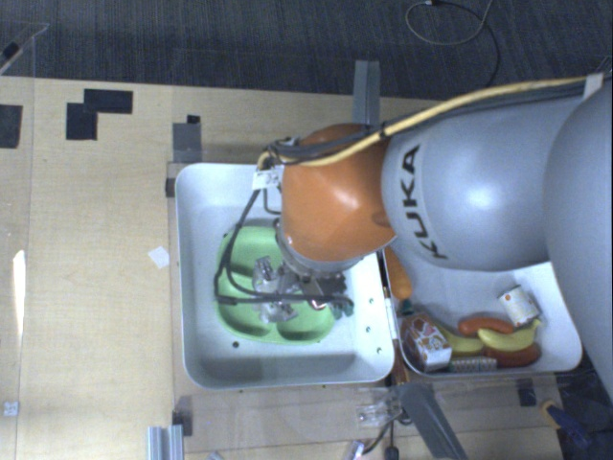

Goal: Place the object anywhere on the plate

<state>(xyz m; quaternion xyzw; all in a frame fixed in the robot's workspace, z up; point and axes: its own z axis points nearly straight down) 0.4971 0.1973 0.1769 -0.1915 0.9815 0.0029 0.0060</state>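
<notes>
Green plate (241,247), white bin (206,257)

— What do you see in the right bin (565,348)?
— A yellow banana (508,333), red items beside it, a small white can (520,304) and a round packaged item (426,341).
— And beyond the bench?
— You'll see a black cable (460,22) looped on dark floor.

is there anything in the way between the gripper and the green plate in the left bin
Nothing visible does. The gripper hangs directly over the green plate in the left bin. The arm hides the plate's middle, so I can't tell what lies there.
</notes>
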